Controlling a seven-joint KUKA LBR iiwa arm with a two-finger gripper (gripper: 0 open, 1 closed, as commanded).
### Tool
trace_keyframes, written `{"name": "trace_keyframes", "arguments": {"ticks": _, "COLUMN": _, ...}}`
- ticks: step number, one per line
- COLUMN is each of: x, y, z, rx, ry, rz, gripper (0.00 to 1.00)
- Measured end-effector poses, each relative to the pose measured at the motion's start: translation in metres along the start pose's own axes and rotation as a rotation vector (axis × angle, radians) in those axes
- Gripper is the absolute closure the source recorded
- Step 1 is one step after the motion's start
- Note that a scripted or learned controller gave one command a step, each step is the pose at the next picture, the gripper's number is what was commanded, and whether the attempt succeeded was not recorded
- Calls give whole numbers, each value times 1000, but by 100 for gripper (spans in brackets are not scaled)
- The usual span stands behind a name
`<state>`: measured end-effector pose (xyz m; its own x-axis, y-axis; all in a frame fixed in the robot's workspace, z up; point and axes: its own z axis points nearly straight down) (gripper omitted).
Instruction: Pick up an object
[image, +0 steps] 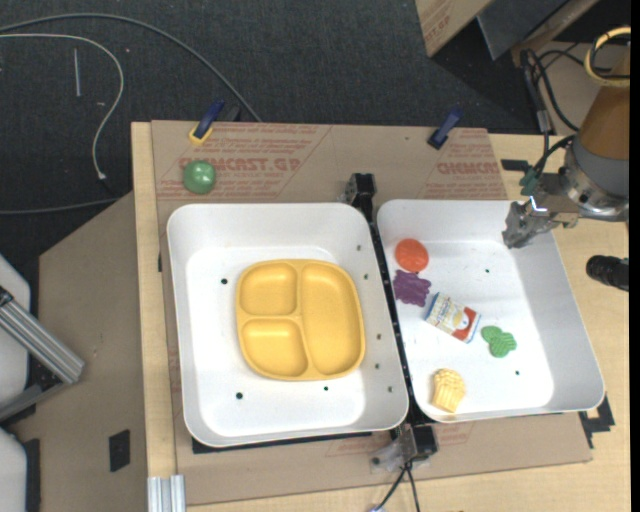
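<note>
Tool (520, 228) hovers over right bin's (560, 330) far edge — finger state unclear — orange toy (411, 254) nearby.

Green ball (200, 177) on cardboard (300, 150); blue clamps (207, 122).

The arm (605, 150) ran off the right edge, only its wrist end in frame. The gripper (520, 228) was small and blurred. The print on the packet (451, 318) was perhaps too small to read.
</note>
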<state>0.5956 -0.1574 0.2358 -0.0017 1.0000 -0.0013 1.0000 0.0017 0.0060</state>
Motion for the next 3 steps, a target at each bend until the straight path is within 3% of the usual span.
{"name": "trace_keyframes", "arguments": {"ticks": 3, "x": 160, "y": -44, "z": 14, "rx": 11, "ry": 5, "rz": -4, "gripper": 100}}
